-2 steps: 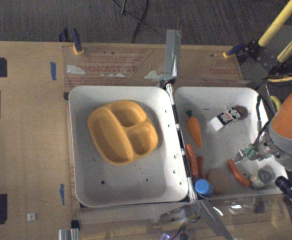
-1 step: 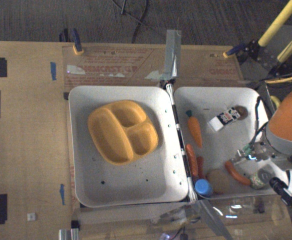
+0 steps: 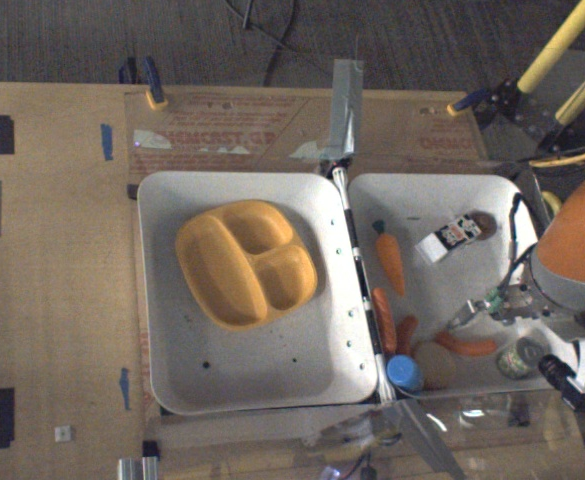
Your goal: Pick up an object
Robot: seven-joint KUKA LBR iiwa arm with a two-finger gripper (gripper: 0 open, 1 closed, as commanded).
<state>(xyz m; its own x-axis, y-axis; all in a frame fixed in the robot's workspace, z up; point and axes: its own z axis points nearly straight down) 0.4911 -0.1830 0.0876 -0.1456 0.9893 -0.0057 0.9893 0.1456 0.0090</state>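
Observation:
The right bin holds several small objects. An orange carrot lies near its left wall, and a white carton with a dark end sits towards the back. A red sausage and a shorter red piece lie along the left wall. At the front are a blue-capped bottle and a tan round item. My gripper hangs low over the right half of this bin, just above an orange-red sausage. Nothing visible is held in it.
The left bin carries a yellow divided plate. A greenish can stands at the right bin's front right corner, close under the wrist. The arm's orange band overhangs the right wall. A metal divider separates the bins.

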